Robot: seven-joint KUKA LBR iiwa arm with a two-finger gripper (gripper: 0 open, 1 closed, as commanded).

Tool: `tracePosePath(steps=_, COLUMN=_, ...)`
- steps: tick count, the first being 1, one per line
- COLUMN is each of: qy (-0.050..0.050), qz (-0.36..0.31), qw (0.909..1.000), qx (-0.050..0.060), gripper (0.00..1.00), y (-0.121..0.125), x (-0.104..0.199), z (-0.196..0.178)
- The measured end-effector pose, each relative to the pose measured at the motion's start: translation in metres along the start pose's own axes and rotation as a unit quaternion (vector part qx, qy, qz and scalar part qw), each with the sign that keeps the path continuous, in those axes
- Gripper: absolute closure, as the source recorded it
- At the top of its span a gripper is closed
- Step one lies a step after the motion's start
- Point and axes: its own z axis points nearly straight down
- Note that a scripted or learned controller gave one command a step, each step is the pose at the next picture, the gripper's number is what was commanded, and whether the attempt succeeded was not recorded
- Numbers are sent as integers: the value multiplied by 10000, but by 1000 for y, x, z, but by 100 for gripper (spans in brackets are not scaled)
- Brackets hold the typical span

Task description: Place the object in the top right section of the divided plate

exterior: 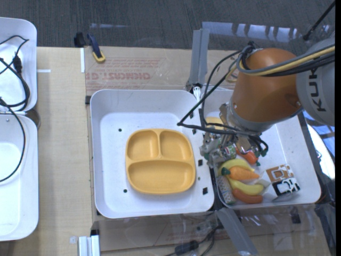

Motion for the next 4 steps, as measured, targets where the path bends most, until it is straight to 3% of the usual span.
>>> tracePosePath(steps=1, qy=3, qz=-379, qw=9993, qx=0, gripper=100, y=10, x=13, z=0)
tracePosePath(steps=2, qy=-5, qz=-1452, qw=9894, qx=0, gripper=100, y=-12, x=10, z=0)
tracePosePath(steps=3, qy=-6, qz=-2213, qw=9752, qx=-2, gripper=100, y=38, x=-9, z=0)
tracePosePath(steps=4, qy=-12, qz=-2672, qw=9637, qx=-1, gripper=100, y=40, x=-57, z=-35)
